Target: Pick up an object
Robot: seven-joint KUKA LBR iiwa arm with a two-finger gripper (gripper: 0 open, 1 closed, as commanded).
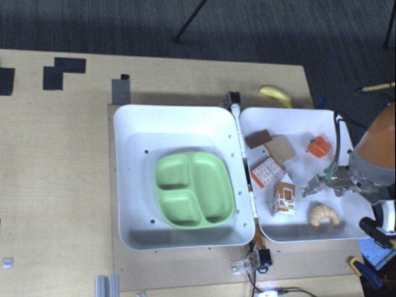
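The right bin [322,119] holds several small objects: a brown block [257,138], a tan slab [281,148], an orange piece [318,146], a red and white box [266,171], an orange and white carton [284,198] and a croissant [324,215]. My gripper [314,187] reaches in from the right and hangs over the bin floor between the carton and the croissant, just above the croissant. It is open and nothing sits between its fingers.
The left bin [133,166] carries a green divided plate [194,189]. A banana [275,95] lies on the bench behind the right bin. The arm's orange band [378,138] overhangs the right bin's right wall. Cables and clamps sit at the bins' front edge.
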